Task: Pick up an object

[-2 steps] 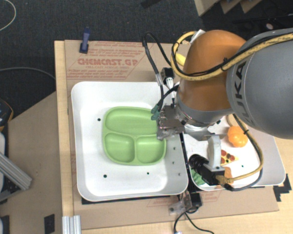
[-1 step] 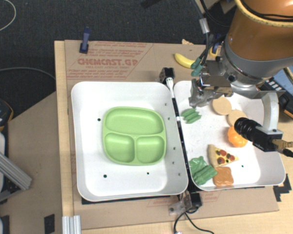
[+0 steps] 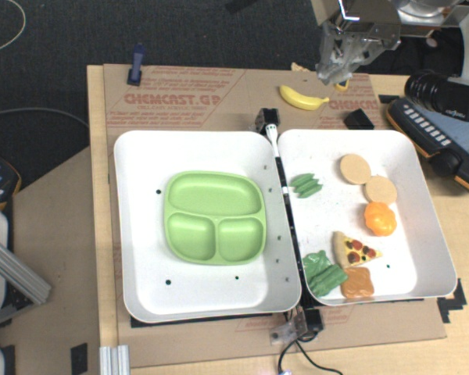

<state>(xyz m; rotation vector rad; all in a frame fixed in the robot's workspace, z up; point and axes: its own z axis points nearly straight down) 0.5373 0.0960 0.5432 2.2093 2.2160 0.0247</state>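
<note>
The claw (image 3: 334, 74) hung at the upper right of the frame, above the tabletop (image 3: 219, 100) behind the bins (whether its fingers were apart, I cannot tell). A yellow banana (image 3: 302, 98) lay just left of it, outside the right bin (image 3: 406, 151).

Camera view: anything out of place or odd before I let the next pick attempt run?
Yes: the toy banana lies outside both bins, on the brown board behind the right bin, just below the gripper. The other food pieces sit inside the right bin; the green divided plate lies in the left bin.
</note>
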